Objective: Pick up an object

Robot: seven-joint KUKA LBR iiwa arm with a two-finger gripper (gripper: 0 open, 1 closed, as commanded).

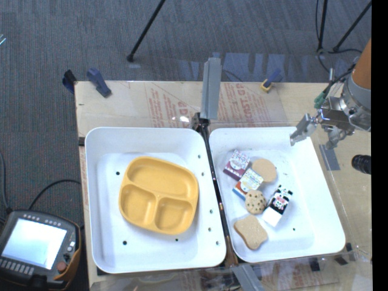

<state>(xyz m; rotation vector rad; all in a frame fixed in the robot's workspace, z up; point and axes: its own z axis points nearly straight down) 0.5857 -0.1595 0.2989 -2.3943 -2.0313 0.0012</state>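
While the claw [320, 132] hangs over the far right rim of the right bin [330, 223], its two fingers spread with nothing between them, no item is held yet. Nearest below and left of it lie a round tan cookie [265, 169] and small snack packets [239, 162], then a black-and-white carton [277, 202], a chocolate-chip cookie [255, 202] and a slice of toast [251, 231]. Farther left, the other bin holds a yellow divided plate [159, 194]. A good pick probably means descending squarely over one piece that stands a little clear, such as the carton.
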